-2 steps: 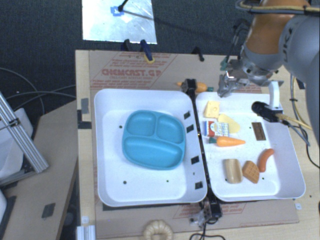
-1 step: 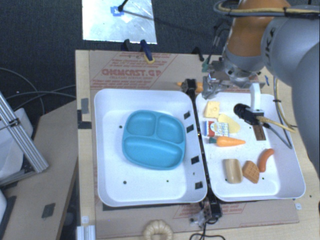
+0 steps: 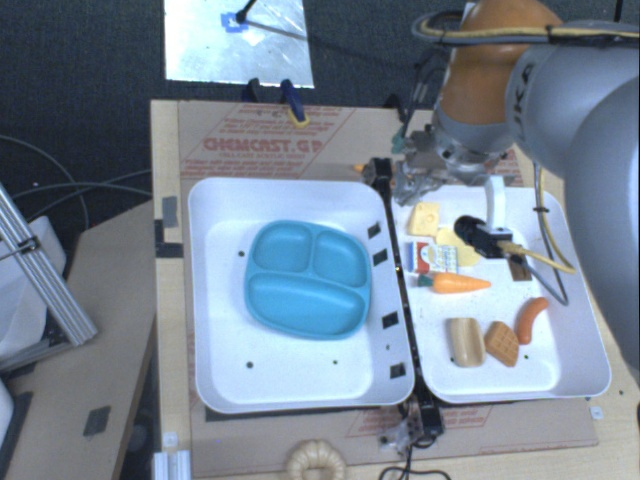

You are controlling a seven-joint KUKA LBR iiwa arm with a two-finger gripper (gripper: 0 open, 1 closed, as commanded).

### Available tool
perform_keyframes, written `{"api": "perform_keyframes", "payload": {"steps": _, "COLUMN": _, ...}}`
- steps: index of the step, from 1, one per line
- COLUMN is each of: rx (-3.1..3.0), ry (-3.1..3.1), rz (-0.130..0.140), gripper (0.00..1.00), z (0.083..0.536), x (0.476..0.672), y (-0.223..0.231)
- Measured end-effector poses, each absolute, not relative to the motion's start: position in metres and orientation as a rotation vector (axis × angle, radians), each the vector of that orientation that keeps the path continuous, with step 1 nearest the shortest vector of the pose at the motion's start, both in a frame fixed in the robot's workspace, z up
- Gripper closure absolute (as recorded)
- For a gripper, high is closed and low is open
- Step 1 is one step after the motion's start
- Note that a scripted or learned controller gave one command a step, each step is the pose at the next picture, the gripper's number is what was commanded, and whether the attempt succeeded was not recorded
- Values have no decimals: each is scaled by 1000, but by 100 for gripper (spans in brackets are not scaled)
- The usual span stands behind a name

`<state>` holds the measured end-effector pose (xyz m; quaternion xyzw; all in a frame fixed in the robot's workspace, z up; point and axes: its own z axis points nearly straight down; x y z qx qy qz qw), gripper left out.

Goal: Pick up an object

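My gripper (image 3: 412,184) hangs over the far left corner of the right bin (image 3: 585,363), just above a yellow cheese wedge (image 3: 427,218). Nothing can be seen held in it. Below the cheese lie a small red-and-white carton (image 3: 432,258) and an orange carrot (image 3: 458,284). Toward the bin's front sit a tan bread roll (image 3: 463,340), a brown cracker (image 3: 502,343) and a reddish sausage (image 3: 531,318).
The left bin (image 3: 215,213) holds a blue divided plate (image 3: 305,276). A ridge with black clips (image 3: 390,268) separates the two bins. The arm's grey body (image 3: 580,118) looms over the right bin's far side. A foil sheet (image 3: 240,23) lies behind the bench.
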<state>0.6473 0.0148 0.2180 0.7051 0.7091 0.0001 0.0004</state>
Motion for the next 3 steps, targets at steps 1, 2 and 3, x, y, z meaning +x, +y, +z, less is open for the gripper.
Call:
{"api": "perform_keyframes", "payload": {"steps": 1, "rx": 2214, "ry": 2227, "rz": 4, "gripper": 100, "z": 233, "x": 649, "y": 18}}
{"api": "perform_keyframes", "payload": {"steps": 2, "rx": 2214, "ry": 2229, "rz": 2, "gripper": 100, "z": 234, "x": 646, "y": 25}}
{"api": "perform_keyframes", "payload": {"steps": 3, "rx": 2214, "ry": 2227, "rz": 1, "gripper": 100, "z": 219, "x": 644, "y": 30}}
